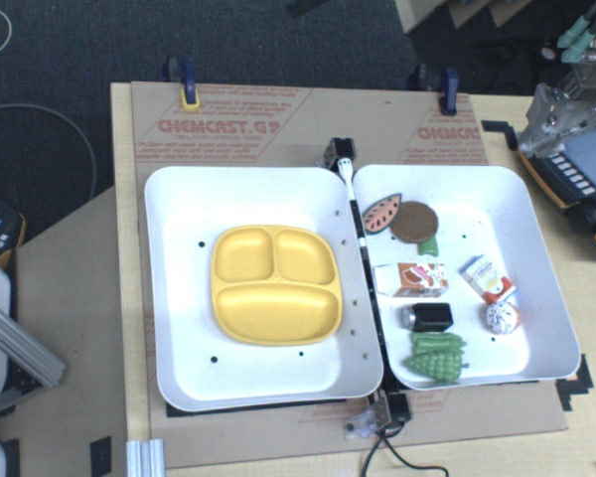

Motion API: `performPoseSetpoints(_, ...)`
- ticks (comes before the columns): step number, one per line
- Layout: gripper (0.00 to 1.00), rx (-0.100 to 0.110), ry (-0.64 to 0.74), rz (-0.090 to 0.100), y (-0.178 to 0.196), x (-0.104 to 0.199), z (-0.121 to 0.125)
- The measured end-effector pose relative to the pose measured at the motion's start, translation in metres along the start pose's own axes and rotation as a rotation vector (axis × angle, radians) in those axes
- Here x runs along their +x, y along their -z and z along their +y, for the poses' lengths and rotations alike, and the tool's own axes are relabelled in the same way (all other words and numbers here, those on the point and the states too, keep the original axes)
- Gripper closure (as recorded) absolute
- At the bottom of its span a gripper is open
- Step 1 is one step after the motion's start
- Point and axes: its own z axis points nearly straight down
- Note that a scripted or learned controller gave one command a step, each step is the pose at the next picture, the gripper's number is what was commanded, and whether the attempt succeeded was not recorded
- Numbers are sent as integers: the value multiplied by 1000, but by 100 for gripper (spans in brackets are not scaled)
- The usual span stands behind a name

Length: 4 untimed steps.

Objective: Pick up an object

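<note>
The right bin [536, 229] holds several small objects. A watermelon slice [381, 214] lies at its far left next to a brown round disc [414, 222], with a small green piece [429, 246] just below the disc. A white and orange packet [410, 279] sits mid-left, and a black block [430, 317] lies below it. A green bumpy toy [437, 356] rests near the front wall. To the right are a white and red carton [485, 276] and a white and red ball [501, 317].
The left bin [169, 266] holds a yellow divided plate [275, 284]. A black cable and clip [342, 154] run along the seam between the bins. Grey equipment [566, 117] stands off the bench at the far right. Clamps [188, 82] hold the board's back edge.
</note>
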Motion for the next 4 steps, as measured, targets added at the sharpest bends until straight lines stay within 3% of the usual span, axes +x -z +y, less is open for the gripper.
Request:
performPoseSetpoints(1, 100, 23, -1, 1, -142, 24, 6)
performPoseSetpoints(2, 100, 17, -3, 1, -223, 23, 24)
performPoseSetpoints(3, 100, 11, 6, 4, -213, 87, -15)
performPoseSetpoints(4, 100, 7, -1, 2, -202, 83, -13)
